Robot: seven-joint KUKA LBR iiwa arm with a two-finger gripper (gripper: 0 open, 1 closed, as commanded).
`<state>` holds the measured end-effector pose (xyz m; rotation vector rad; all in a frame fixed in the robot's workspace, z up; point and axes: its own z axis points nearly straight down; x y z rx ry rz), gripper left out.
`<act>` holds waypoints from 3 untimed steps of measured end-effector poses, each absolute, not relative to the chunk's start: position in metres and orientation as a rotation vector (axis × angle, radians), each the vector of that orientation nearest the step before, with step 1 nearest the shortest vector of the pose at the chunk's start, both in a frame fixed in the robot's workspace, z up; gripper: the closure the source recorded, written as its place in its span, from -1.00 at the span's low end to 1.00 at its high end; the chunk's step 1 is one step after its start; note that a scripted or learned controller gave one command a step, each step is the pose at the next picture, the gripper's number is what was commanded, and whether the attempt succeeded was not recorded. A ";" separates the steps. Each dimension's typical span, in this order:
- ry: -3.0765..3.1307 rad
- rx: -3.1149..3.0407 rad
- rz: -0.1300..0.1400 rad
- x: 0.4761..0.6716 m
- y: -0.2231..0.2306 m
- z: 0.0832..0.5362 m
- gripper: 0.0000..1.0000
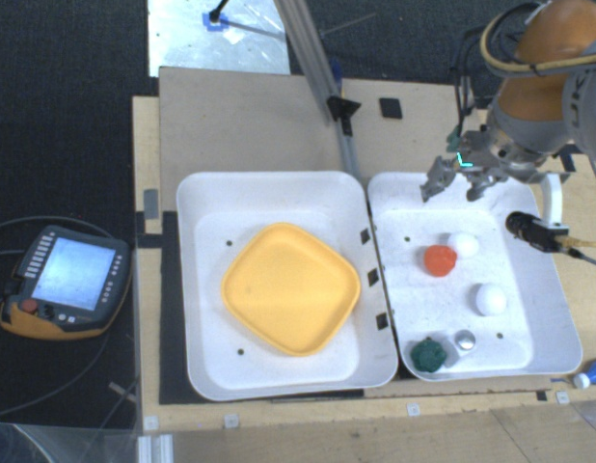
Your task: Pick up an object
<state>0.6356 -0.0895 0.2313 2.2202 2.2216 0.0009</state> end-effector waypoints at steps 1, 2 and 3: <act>2.222 2.220 0.001 0.636 -0.089 0.231 -1.00; 2.223 2.224 -0.003 0.628 -0.095 0.174 -1.00; 2.223 2.223 -0.003 0.626 -0.098 0.132 -1.00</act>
